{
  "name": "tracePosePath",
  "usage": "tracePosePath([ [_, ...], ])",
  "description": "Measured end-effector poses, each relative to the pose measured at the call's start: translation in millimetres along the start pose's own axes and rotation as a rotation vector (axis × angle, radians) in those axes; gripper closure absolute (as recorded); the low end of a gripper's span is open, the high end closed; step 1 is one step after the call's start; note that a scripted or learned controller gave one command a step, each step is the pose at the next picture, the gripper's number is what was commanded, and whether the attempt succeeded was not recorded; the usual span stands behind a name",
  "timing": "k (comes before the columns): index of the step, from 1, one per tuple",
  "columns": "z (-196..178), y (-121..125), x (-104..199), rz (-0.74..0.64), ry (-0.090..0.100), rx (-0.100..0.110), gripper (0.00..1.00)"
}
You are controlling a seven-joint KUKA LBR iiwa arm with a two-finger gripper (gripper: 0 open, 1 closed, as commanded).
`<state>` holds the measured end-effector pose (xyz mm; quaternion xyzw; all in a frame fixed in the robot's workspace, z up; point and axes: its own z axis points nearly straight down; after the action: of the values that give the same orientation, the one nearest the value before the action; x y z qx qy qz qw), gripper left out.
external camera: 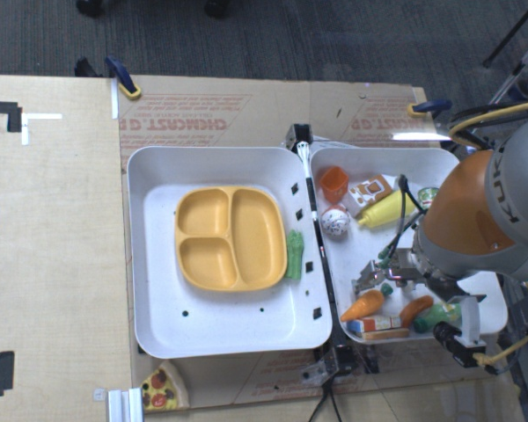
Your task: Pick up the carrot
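Bench (53, 262) carried cardboard sheet (273, 117); two white bins upon it, left bin (150, 262) beside right bin (327, 258), touching.

A yellow divided plate (231, 237) lies in the left bin (150, 262), a green item (295, 255) touching its right edge. The right bin (334, 271) holds an orange cup (333, 183), a white ball (335, 223), a yellow bottle (383, 210) and what may be a small carton (370, 188).

We see a grey arm (510, 178) with a broad orange band (462, 205), a black cable (409, 202) and metal gripper (376, 275).
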<state>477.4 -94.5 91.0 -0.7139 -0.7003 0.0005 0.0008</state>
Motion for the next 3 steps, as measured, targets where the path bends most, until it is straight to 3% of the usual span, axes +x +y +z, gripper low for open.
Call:
tracePosePath([
  [1,0.2,-0.1,-1.2,0.228,-0.001,-0.001,0.0],
  [2,-0.2,0.5,2.0,0.285,0.0,-0.002,0.0],
  [3,0.5,-0.5,-2.9,0.105,-0.001,0.002,0.0],
])
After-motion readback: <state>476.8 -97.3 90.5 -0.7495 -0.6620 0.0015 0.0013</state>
